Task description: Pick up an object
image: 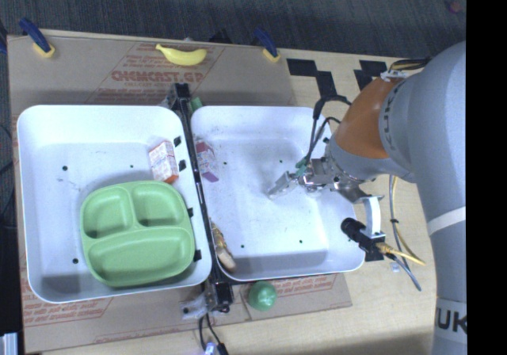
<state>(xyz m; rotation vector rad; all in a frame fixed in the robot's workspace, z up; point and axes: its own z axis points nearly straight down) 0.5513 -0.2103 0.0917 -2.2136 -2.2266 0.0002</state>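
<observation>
I can't make out whether the metallic gripper (282, 184), low over the right bin (261, 258) at frame centre-right, is spread or pinching, while a small carton (162, 161) sits beside the green sectioned tray (139, 233) at lower left.

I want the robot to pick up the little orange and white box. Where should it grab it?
Best guess: come from above and pinch the small carton across its narrow sides. It lies flat in the left bin, its lower end touching the green tray, so that end is crowded.
</observation>
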